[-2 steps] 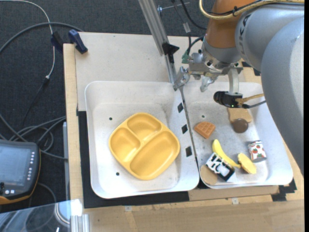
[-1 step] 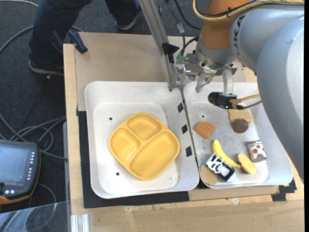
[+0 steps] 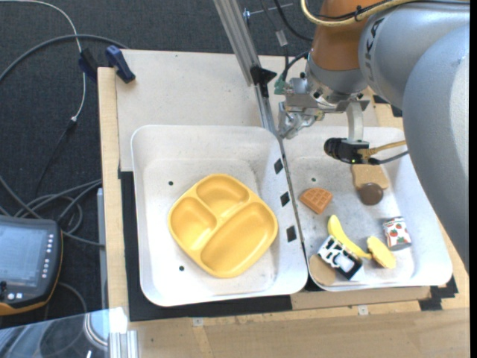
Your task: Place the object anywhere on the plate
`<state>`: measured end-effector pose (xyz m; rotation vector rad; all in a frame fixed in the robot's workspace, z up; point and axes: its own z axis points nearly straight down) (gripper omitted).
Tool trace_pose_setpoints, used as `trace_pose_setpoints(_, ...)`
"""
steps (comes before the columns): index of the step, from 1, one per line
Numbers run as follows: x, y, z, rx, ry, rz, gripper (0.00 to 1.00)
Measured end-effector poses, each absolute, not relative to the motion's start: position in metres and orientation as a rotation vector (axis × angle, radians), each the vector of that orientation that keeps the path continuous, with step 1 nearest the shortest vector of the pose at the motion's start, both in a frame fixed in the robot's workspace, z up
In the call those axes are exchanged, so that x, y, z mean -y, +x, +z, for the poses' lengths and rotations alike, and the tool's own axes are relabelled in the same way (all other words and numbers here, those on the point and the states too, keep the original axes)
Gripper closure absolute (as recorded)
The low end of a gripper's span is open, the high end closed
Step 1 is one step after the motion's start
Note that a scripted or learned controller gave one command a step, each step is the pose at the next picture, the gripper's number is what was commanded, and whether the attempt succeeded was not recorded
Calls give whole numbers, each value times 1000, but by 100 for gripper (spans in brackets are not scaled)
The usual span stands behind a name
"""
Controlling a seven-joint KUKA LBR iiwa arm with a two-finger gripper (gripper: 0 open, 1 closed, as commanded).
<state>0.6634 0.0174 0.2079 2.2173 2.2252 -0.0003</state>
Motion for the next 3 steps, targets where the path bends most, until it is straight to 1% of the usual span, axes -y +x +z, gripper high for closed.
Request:
trace_pose_setpoints(1,-18,664,219,-2226,2214,1,100)
trace_pose_setpoints(2,-25,675,204,-2222,2219,1,100)
trace_pose_setpoints(3,-37,618,262,-2225,2220,4,100)
